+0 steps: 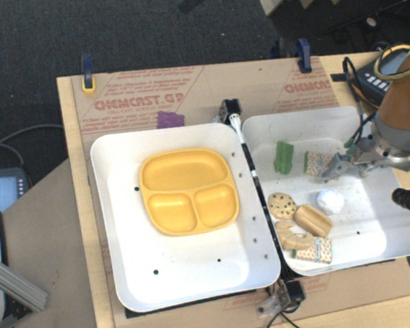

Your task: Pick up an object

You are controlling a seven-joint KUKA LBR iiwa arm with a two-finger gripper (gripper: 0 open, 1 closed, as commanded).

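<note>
The right bin [390, 241] holds several small items. A green block [284, 156] lies toward its back left, with a small patterned packet [315, 162] to its right. Lower down are a chocolate-chip cookie [282, 204], a white ball [330, 200], a tan bread-like roll [313, 220] and a patterned wrapper [319, 251] near the front edge. My gripper [335, 167] reaches in from the right, low over the bin. Its tip is right beside the patterned packet and just above the white ball. I see nothing held in it.
The left bin [129, 271] carries a yellow divided plate [189, 190]. A black divider strip [248, 169] runs between the bins. A purple scrap [170, 118] lies on the cardboard behind the left bin. Clamps [303, 55] stand at the bench's back edge, and cables at the right.
</note>
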